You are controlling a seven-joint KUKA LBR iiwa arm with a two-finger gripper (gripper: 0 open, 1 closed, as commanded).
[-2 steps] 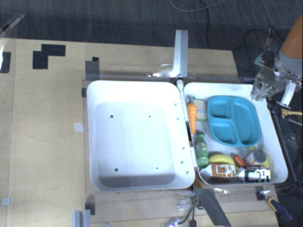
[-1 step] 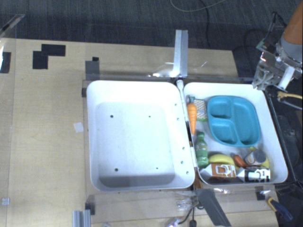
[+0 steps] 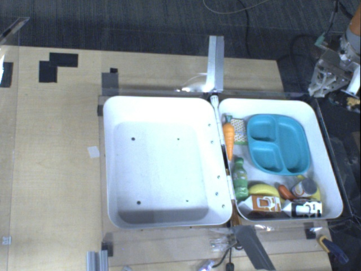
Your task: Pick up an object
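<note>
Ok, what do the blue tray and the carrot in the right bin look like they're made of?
Blue tray: probably moulded plastic, one even colour, smooth, rounded compartments, soft sheen. Carrot: likely a plastic toy, flat uniform orange with a green top, though the view is too coarse to be sure.

From my feed I see a pale wooden bench (image 3: 51,168) carrying two shallow white bins side by side, the left bin (image 3: 110,151) with four small dark dots on its floor and the right bin (image 3: 326,151) touching it along a shared middle edge. A grey metal post (image 3: 216,61) stands upright just behind where the bins meet, and black tape patches (image 3: 56,65) lie on the bench well off to the left. Beyond the bench I make out dark carpet (image 3: 113,10) with a thin cable (image 3: 237,4) looping across it.
</note>
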